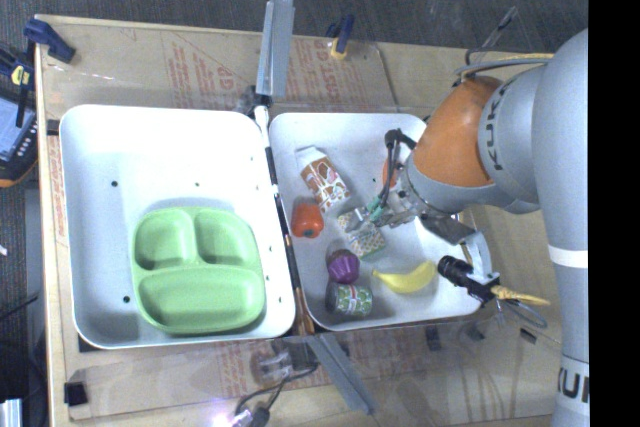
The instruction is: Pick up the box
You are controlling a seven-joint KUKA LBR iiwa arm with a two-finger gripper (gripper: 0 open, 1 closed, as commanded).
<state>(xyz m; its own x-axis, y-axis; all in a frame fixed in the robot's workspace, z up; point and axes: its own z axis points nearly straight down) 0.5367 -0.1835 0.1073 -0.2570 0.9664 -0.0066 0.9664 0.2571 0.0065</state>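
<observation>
Gripper, finger state unclear, directly above one patterned box; nearby one carton, one banana.

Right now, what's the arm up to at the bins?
The KUKA arm reaches into the right bin, with its gripper low over a small patterned box mid-bin. A carton, tomato, purple fruit, can and banana lie around it. The left bin holds a green divided tray. No lift is evident yet.
</observation>
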